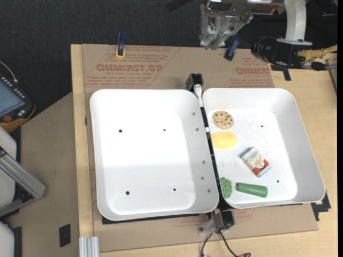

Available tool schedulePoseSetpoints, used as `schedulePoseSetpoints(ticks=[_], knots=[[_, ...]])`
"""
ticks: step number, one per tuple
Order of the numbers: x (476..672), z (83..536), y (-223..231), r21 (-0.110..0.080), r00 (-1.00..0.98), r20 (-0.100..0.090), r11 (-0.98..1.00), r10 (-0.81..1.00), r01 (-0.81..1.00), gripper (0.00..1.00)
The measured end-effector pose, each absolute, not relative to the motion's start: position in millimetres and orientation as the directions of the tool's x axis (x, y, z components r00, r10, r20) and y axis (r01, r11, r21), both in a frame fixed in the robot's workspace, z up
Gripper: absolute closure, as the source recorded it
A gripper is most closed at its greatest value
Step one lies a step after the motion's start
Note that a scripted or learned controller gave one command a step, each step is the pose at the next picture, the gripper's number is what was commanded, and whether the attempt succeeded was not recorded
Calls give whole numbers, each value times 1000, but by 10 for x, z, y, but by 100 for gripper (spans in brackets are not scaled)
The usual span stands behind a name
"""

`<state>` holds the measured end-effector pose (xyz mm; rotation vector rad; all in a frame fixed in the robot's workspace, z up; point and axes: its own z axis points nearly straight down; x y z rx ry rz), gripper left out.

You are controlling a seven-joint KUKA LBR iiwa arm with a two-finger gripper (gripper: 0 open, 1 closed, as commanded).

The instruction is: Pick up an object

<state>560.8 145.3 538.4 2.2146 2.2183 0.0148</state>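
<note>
Above the bins' far edge, gripper [217, 36].

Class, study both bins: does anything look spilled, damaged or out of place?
Nothing stands out. The cookie, yellow piece, small carton, green cucumber and green leafy piece lie apart and intact in the right bin.

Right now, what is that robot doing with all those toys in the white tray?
The robot is meant to pick something up, but it isn't touching any toy. Its pincer hangs high above the bench, behind both trays. All the toys lie in the right tray: a cookie, a yellow lemon-like piece, a small carton, a green cucumber and a bumpy green bit. The left tray sits beside it.
</note>
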Motion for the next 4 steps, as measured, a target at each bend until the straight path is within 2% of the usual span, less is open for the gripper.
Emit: schedulePoseSetpoints(ticks=[1, 2, 3, 4], knots=[[5215, 4682, 2019, -10, -8, -1, 8, 1000, 1000, 100], [5508, 5118, 2258, 6, -3, 2, 3, 1000, 1000, 100], [5964, 5365, 2221, 7, 2, 1, -2, 1000, 1000, 100], [6172, 4039, 2240, -13, 2, -5, -2, 1000, 1000, 100]])
